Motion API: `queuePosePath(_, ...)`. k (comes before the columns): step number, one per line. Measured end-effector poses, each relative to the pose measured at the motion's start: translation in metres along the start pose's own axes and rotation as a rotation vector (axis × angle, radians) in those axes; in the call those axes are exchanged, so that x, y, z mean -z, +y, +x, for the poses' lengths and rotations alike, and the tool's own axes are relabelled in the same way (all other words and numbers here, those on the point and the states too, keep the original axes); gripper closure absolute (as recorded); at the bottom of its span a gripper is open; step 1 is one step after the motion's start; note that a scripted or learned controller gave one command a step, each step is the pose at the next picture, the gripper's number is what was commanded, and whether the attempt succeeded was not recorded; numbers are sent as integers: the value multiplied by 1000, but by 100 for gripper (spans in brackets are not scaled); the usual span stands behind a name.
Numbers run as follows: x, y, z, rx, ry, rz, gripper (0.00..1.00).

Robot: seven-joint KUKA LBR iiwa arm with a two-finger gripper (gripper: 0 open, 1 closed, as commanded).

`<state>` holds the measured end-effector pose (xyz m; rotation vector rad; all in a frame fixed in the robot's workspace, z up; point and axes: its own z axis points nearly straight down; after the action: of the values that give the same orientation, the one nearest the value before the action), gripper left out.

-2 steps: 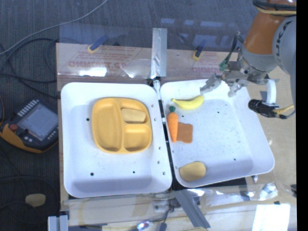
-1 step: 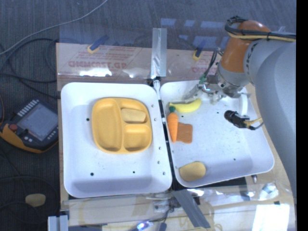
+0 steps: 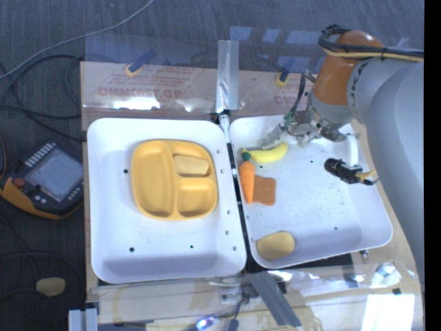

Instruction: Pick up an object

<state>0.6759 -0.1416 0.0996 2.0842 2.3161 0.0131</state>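
orange and grey, a handheld control pendant [image 3: 43, 178] with a small screen lies on the dark carpet at the far left, and a small tan lump [image 3: 52, 286] sits on the floor below it. the left bin [image 3: 96, 205] holds a yellow divided plate [image 3: 148, 178], and a pale tan block [image 3: 191, 165] lies in its upper right compartment. behind the bins a cardboard sheet [image 3: 141, 88] under clear film carries faint red lettering, too blurred to read. in the right bin [image 3: 317, 205] a carrot [image 3: 247, 179] lies lengthwise just beside the left wall, touching an orange-brown slab [image 3: 264, 190] on its right. a banana [image 3: 269, 154] lies behind them near the back left corner, one end close to the carrot's green top. a pale yellow rounded piece [image 3: 275, 244] rests near the front wall, well apart from the others. the gripper [image 3: 298, 128] hangs just beside the banana's right tip at the back of this bin; whether it is parted or closed cannot be told
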Motion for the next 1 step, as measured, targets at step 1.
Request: queuePosePath(1, 13, 3, 2, 2, 1, -6, 100)
